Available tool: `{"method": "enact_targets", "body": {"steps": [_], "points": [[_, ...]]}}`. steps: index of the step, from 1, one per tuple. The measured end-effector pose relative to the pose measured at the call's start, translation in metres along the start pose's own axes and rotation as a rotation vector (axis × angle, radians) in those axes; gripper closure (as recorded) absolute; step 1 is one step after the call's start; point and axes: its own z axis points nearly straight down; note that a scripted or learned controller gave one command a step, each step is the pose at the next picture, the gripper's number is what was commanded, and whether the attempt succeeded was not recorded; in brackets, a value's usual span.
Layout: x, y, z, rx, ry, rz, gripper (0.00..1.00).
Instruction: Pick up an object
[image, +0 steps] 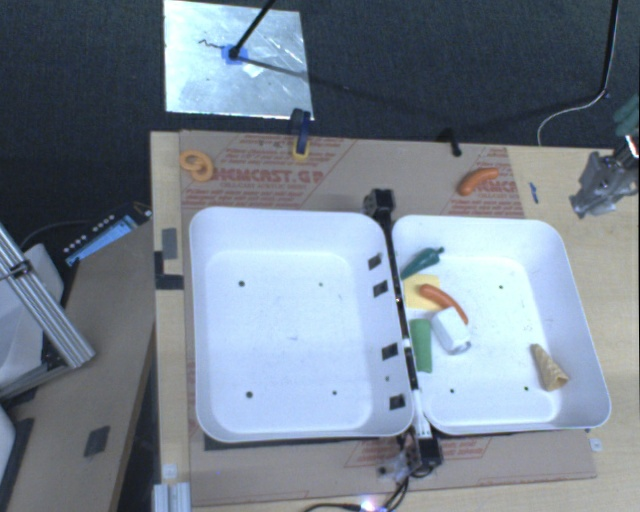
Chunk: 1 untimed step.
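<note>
The gripper (603, 188) sits at the far right edge of the view, above the desk (560, 170) and outside the bins, level with the top right corner of the right bin (575, 290). It shows as a grey metal block, and I cannot tell how it stands, wide or narrow. Nothing is visible in it.

Nearest to it on the bare desk lies an orange sausage-shaped toy (478, 180), just beyond the upper rim of the right bin.

The right bin is a shallow white tray holding a small cluster near its left wall. A dark green pepper (421, 262) lies at the top of the cluster, tilted, touching a yellow piece (419, 287) below it. An orange-red carrot (441, 297) lies slantwise over the yellow piece. Under the carrot's lower end rests a short white cylinder (450, 334), and beside that a green block (421, 344) stands lengthwise against the left wall. Well apart from these, near the lower right corner, lies a tan cone (548, 367), its wide end pointing down and right.

The left bin (215, 300) is the same white tray, joined to the right one along the middle by dark clips.

At the desk's upper left corner lies an orange ring (197, 164), and a blue and yellow clamp (299, 134) grips the back edge.
</note>
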Motion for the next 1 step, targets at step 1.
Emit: {"method": "enact_targets", "body": {"steps": [1], "points": [[-0.0704,-0.0024,-0.0003,0.000,-0.005,0.023,1.00]]}}
